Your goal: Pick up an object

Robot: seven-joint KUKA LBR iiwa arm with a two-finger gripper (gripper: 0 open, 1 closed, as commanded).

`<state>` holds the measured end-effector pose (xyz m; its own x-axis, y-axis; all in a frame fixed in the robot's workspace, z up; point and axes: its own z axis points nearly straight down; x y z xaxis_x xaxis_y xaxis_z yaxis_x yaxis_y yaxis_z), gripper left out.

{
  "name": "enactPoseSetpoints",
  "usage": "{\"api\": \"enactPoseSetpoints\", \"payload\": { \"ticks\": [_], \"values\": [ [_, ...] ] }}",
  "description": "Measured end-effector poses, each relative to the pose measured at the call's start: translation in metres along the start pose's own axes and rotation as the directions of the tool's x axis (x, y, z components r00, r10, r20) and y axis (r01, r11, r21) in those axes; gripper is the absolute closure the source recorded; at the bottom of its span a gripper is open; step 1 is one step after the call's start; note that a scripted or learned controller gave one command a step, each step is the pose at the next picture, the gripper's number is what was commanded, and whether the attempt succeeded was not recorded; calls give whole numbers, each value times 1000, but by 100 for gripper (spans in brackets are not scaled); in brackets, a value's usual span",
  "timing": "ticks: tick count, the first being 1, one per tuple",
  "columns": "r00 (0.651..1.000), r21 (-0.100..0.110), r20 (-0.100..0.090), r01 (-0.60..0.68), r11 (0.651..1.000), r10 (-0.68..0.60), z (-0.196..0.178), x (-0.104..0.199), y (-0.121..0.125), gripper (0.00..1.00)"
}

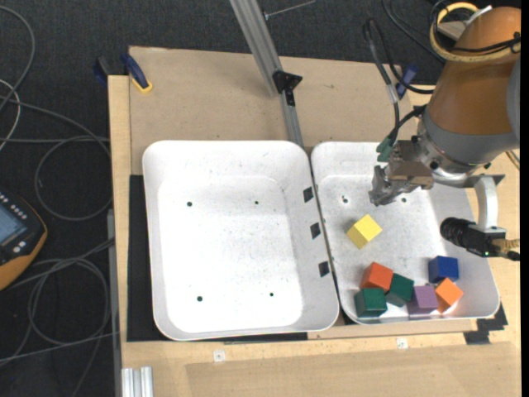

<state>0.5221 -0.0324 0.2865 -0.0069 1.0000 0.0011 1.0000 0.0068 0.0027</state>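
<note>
My pincer (385, 190) hangs over the upper part of the right bin (331, 165), and I cannot tell how it is set from this slant. A yellow block (364, 231) lies alone on the bin floor just below and slightly left of the pincer. Near the bin's lower edge sits a cluster: an orange block (378, 276), two green blocks (371, 303) touching beside it, a purple block (425, 298), a second orange block (449, 292) and a blue block (444, 267). The left bin (157, 172) lies alongside, touching.
</note>
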Motion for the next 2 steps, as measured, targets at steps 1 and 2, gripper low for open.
{"api": "enactPoseSetpoints", "payload": {
  "ticks": [1,2],
  "values": [
    [1000,1,0,-1,1000,1,7,44,12,100],
    [1000,2,0,-1,1000,1,21,95,23,100]
  ]
}}
